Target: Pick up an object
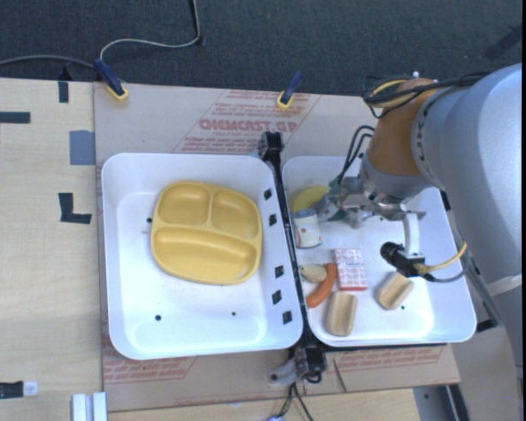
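Tray point(206, 232) in L bin point(123, 261); food items point(349, 268) in R bin point(447, 310).

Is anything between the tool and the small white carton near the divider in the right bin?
Nothing visible. The tool hangs just right of the white carton, bare bin floor between them; a yellow item lies just behind.

My view: a robotics lab test station.
I see a wooden counter point(35, 261) with black tape marks point(70, 207), a clamped cardboard sheet point(237, 121), two white bins point(123, 261), loose cables point(140, 46), dark carpet point(333, 24) and the grey-and-orange arm point(456, 139).
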You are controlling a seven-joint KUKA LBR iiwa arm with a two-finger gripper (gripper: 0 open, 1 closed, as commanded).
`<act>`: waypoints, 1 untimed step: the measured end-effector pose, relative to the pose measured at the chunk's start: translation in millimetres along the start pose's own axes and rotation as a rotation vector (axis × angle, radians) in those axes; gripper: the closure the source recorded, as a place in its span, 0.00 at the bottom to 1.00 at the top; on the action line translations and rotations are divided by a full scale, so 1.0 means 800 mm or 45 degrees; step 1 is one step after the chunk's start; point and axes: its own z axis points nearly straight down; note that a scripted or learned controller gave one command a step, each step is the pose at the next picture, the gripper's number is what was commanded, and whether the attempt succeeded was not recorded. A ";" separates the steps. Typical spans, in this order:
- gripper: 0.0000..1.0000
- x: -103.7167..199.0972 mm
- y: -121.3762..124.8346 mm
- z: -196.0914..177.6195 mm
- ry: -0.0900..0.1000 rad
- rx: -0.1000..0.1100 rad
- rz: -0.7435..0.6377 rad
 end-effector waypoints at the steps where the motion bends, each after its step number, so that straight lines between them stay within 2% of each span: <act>1: 1.00 0.005 0.000 -0.011 0.010 0.007 -0.004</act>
